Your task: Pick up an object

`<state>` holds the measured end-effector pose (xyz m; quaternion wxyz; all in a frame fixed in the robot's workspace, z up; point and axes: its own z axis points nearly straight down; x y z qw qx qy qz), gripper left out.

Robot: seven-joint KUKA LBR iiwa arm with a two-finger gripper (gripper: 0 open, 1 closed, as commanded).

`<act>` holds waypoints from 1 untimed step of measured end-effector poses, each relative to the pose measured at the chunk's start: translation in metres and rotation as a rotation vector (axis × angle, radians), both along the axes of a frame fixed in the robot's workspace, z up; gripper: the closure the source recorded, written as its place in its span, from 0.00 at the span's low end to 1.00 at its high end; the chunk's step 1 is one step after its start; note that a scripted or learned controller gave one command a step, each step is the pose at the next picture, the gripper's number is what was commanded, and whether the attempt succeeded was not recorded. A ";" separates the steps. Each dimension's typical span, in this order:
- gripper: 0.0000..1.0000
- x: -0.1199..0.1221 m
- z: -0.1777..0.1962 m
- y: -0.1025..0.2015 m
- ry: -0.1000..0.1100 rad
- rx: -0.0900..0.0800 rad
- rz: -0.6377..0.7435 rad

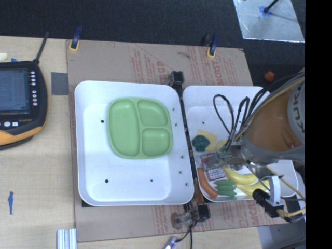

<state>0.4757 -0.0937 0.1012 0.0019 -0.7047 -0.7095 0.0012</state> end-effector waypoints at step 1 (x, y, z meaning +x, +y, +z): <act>1.00 0.000 0.010 -0.001 0.000 -0.001 0.004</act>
